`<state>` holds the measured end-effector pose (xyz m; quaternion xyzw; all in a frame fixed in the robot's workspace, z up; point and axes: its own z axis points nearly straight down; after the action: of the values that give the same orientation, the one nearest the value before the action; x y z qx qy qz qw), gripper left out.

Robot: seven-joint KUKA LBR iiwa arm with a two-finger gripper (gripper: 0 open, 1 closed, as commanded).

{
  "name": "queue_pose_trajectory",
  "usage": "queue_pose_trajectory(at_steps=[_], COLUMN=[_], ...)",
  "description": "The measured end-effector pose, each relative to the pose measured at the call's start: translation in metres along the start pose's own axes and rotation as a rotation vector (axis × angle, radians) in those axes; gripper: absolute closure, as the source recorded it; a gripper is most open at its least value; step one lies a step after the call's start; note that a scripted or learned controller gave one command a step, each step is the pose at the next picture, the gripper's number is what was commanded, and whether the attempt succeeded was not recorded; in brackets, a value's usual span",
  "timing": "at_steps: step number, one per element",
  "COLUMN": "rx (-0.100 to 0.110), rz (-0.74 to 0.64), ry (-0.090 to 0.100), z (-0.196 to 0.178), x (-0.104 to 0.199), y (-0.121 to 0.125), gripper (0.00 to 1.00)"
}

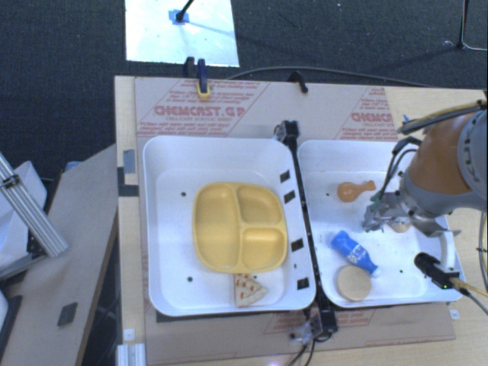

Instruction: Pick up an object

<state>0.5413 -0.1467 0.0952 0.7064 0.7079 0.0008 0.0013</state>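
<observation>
We look down on a worktop (152, 101) bearing two shallow white bins side by side. The left bin (164, 204) holds a yellow divided plate (240, 226) lying flat near its middle, and a toy pizza slice (247, 288) rests just below the plate, close to the bin's near wall. The right bin (328, 162) carries three loose things: an orange drumstick-shaped toy (354, 191) towards the far side, a blue bottle (353, 252) near the middle, and a round tan disc (354, 283) by the near wall, just beside the bottle's lower end.

The arm reaches in from the right, its orange band (446, 155) over the right bin's outer half, and the jaws (375, 218) sit low over the bin floor between the drumstick and the bottle; we cannot tell how wide they stand, and we see nothing gripped between them.

Bare white floor lies along the right bin's far wall and in its left near corner, while the bottle and disc crowd the near side. In the left bin the plate leaves open floor on its left and far sides.

The bottle's long axis runs diagonally, from upper left to lower right. The drumstick lies nearly level, bulb to the left, narrow end to the right.
</observation>
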Motion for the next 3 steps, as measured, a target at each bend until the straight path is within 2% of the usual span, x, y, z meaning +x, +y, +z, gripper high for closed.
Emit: queue_pose_trajectory(at_steps=[1,2,3], rx=[-0.002,-0.005,-0.004], rz=[-0.002,-0.003,-0.002], ry=[0.000,-0.001,-0.001], z=[-0.044,-0.106,-0.158], x=[0.005,0.011,0.013], y=[0.002,0.001,-0.007], gripper=[1.00,1.00,1.00])
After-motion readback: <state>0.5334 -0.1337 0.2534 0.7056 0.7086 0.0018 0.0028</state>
